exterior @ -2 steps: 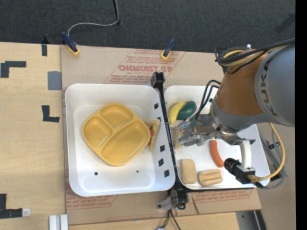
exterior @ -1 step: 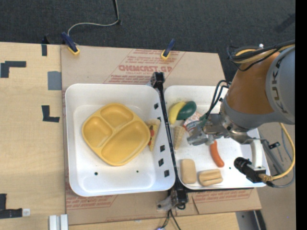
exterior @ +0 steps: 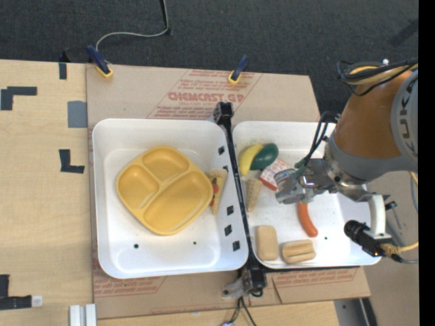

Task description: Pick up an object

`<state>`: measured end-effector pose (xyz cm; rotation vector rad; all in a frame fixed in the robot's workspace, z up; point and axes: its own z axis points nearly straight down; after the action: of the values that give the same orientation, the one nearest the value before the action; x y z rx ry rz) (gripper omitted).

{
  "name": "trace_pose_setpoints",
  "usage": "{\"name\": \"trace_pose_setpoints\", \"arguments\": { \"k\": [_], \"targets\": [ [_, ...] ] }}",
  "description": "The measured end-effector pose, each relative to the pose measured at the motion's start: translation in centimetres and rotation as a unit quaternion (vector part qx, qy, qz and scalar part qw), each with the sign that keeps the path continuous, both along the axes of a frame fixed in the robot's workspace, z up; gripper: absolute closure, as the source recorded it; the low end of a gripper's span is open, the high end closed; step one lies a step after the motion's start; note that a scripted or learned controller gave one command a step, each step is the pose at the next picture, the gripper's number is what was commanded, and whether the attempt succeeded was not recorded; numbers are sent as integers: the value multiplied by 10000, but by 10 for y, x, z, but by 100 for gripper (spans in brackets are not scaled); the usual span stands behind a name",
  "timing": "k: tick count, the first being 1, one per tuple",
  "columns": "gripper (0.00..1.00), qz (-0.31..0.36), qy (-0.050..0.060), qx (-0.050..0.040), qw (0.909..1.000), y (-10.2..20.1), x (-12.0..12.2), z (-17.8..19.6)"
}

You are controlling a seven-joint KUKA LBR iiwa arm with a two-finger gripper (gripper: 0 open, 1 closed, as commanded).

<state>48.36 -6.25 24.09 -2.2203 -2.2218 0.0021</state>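
yellow glossy three-compartment plate [exterior: 164,190] in left bin [exterior: 109,250]; metal fingers [exterior: 291,190] beside smooth orange sausage [exterior: 307,220], spread unclear.

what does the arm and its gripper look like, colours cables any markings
The arm is bulky and rounded, with a broad orange band above a grey wrist section and part of dark lettering at the right edge. Thin black cables loop along its left side. The gripper is small, metallic grey. A white bracket with a black knob hangs below.
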Motion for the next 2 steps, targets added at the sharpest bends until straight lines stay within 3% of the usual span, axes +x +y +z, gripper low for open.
{"name": "trace_pose_setpoints", "arguments": {
  "k": [1,2],
  "targets": [
    [100,6,-4,7,10000,27,0,5],
    [100,-6,3,-3,10000,-33,35,-5]
  ]
}}
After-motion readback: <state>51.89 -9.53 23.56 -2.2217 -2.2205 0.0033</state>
